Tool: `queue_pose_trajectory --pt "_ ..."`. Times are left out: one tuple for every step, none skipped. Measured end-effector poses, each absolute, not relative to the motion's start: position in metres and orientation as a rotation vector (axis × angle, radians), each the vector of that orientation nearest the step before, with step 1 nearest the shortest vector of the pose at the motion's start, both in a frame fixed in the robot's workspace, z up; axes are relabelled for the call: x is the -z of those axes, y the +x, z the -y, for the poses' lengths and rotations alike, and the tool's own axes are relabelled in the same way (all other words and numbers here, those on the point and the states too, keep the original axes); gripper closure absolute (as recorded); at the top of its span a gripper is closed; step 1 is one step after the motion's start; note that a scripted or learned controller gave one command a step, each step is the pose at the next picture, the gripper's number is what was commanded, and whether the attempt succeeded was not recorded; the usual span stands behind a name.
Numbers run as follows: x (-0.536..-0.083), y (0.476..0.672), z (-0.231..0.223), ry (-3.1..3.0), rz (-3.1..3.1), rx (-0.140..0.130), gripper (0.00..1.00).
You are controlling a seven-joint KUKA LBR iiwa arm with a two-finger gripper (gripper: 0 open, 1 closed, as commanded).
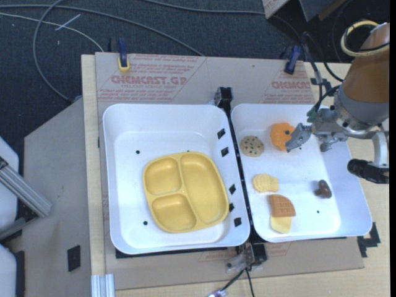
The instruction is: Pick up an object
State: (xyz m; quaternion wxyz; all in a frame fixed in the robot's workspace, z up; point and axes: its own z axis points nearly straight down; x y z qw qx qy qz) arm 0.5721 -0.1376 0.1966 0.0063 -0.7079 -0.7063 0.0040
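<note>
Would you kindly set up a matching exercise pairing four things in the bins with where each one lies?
Things:
1. yellow divided plate
2. cookie
3. orange piece
4. small brown lump

Places:
A. right bin, nearest the arm's side
B. left bin
C. right bin, close to the divider between the bins
D. right bin, just beside the gripper

Pairs: 1-B, 2-C, 3-D, 4-A
</note>
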Motion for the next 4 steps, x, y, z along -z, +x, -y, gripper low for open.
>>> queue_pose_trajectory --pt "-0.204 0.575 0.137 -2.220 2.221 0.000 0.00" --pt "-0.159 0.568 0.139 -2.218 2.216 -0.005 0.00" --pt "-0.115 0.573 0.136 -2.217 2.218 -0.004 0.00" --pt "-0.083 0.572 0.135 -2.218 2.218 -0.004 0.00"
